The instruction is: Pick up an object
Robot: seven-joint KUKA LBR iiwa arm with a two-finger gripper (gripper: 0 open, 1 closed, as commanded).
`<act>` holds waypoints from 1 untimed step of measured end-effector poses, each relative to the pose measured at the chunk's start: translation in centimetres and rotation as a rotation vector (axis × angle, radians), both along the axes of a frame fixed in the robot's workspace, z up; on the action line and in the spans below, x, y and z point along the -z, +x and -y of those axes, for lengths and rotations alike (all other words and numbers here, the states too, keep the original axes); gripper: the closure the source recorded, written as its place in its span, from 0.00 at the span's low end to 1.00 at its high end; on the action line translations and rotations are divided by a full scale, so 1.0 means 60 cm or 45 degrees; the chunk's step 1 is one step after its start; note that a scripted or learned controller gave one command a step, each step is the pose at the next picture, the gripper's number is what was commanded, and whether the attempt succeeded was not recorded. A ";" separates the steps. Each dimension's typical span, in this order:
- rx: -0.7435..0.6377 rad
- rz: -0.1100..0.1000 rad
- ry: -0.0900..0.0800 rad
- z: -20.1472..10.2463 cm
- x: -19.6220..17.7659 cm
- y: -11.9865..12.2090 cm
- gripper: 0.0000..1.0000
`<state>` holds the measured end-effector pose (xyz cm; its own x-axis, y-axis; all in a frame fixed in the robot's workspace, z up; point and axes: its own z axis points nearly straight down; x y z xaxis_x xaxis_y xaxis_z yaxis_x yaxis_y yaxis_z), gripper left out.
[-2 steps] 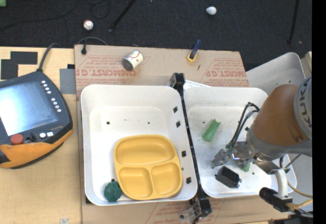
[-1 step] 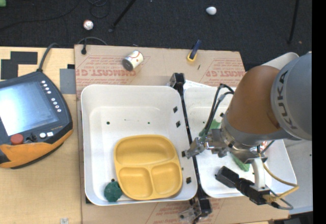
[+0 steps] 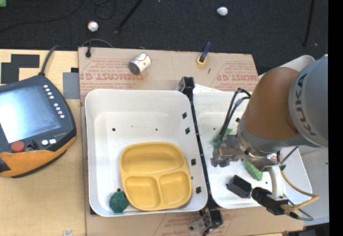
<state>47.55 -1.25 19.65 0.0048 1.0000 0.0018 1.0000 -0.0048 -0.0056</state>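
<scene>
Your end effector (image 3: 224,153) sits low in the right-hand bin (image 3: 214,106) near a green object (image 3: 254,169); you cannot tell its opening or load; the reach looks under way; next, confirm a grasp before lifting.

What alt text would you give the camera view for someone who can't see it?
The grey-and-orange arm reaches from the right over the right bin, which holds a green object. The left bin holds a yellow divided plate and a green ball.

Grey arm (image 3: 321,82) with an orange band (image 3: 270,103), black cables (image 3: 232,107) and lettering (image 3: 306,107), apparently KUKA.
</scene>
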 end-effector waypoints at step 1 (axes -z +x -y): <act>-0.014 0.022 0.002 -0.087 -0.246 0.003 1.00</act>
<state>47.71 3.94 34.39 -0.0065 1.0000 0.0035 0.9999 0.0064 0.0118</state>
